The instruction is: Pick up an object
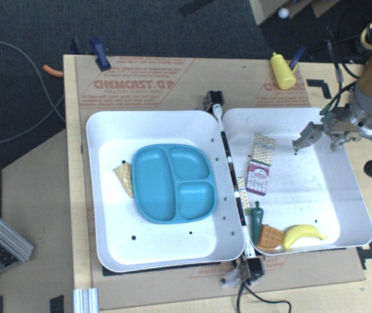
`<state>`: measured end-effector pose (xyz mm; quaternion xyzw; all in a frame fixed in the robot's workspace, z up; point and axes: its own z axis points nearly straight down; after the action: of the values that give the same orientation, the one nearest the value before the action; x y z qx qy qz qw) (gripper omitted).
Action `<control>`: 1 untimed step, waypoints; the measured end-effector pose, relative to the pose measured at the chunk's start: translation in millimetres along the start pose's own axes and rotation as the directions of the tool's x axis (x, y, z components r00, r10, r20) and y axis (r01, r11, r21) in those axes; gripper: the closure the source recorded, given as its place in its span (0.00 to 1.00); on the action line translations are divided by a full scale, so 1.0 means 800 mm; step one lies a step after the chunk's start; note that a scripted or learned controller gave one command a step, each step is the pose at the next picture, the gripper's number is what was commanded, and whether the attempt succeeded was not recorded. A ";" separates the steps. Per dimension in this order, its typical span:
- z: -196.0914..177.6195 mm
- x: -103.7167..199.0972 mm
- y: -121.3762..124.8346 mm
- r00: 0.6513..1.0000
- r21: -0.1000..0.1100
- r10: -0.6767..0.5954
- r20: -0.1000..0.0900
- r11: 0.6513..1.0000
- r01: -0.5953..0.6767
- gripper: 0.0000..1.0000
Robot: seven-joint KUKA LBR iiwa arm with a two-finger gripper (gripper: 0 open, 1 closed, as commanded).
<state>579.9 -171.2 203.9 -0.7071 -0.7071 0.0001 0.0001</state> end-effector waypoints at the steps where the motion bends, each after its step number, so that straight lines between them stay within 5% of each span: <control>1: 0.123 0.069 0.097 1.000 0.001 -0.001 -0.001 1.000 0.001 0.00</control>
<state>657.4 -116.3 105.4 -0.7066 -0.7076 0.0002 0.0010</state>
